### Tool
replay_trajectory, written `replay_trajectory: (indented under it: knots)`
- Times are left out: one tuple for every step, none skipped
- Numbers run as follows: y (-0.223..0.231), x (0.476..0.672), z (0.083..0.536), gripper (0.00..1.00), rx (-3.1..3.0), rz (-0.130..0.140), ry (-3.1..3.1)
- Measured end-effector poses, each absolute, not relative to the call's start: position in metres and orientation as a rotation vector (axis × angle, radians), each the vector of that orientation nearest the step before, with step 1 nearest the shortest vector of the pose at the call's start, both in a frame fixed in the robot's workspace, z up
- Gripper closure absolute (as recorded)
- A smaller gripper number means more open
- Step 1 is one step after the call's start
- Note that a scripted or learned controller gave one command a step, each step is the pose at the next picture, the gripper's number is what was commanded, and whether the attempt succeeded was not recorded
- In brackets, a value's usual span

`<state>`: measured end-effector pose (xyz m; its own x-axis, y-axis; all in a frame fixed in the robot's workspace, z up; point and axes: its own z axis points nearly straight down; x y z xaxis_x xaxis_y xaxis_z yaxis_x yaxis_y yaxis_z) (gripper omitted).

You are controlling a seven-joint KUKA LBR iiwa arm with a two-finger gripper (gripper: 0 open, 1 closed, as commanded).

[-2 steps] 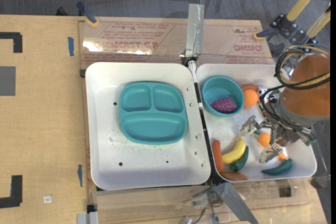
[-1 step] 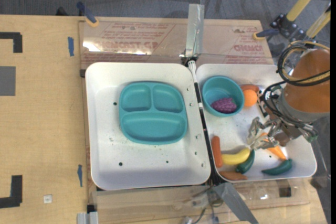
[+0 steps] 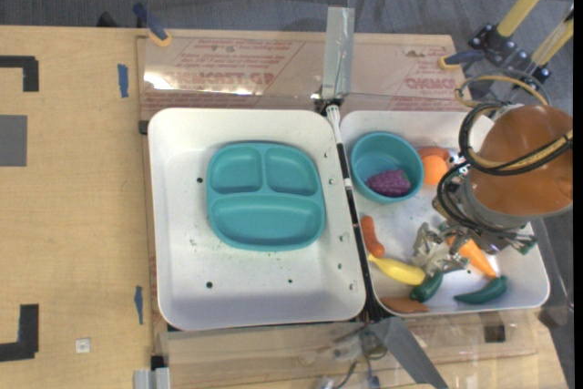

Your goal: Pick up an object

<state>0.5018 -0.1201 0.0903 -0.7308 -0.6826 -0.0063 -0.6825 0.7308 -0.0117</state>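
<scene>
In the lower right of the frame the hand (image 3: 439, 249) is down in the right bin (image 3: 537, 287), among a scatter of small toy foods; its metal fingers are tangled visually with the items under them, and I cannot tell whether they are spread or pressed together, nor whether anything sits between them. Just below and left of it lie a yellow banana (image 3: 395, 268) and a green pepper (image 3: 426, 286), the two touching end to end, while an orange carrot (image 3: 478, 257) shows just right of the hand and a second green piece (image 3: 482, 291) lies near the bin's lower right corner. A red-orange piece (image 3: 373, 237) rests by the bin's left wall, another flat reddish one (image 3: 404, 305) at its lower edge. Toward the upper part of the bin stands a teal bowl (image 3: 387, 165) with something purple (image 3: 393, 182) inside, and an orange ball (image 3: 436, 168) sits just beside the bowl — on its right. The arm's orange band (image 3: 524, 161) looms over the bin's right side. The left bin (image 3: 173, 223) holds a teal divided plate (image 3: 265, 196), upright and centred. Both bins sit side by side on the worktop (image 3: 64, 223).
</scene>
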Motion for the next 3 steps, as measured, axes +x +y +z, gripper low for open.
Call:
replay_trajectory:
  knots:
    - [-0.120,0.502,0.090,0.00,-1.149,-0.012,2.913]
    - [-0.106,0.581,0.087,0.00,-1.269,0.017,2.897]
    - [-0.104,0.537,0.090,0.00,-0.940,-0.005,2.984]
